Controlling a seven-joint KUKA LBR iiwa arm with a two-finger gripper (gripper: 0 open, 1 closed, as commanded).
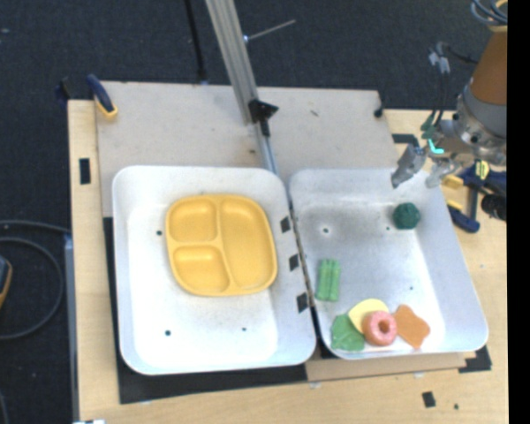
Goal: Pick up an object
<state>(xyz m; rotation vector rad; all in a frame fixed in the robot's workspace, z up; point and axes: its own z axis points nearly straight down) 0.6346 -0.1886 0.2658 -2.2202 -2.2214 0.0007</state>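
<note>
- The dark green ball is judged the likeliest target; it is seen alone at the 1 o'clock part of the right bin, just below the pincer.
- The pincer is seen at the bin's 12 o'clock rim, with nothing held; its fingers appear spread apart.
- A risk is judged: the round ball could be nudged and rolled away if it is met off-centre.
- A second risk: the bin's near wall could be struck by a finger during descent, since the ball is close to it.
- At 6 o'clock a tight cluster is counted: one green block, one green lump, one yellow piece, one pink ring, one orange piece; two could be caught together.
- One yellow divided tray is counted in the left bin; two bins rest on the worktop.
</note>
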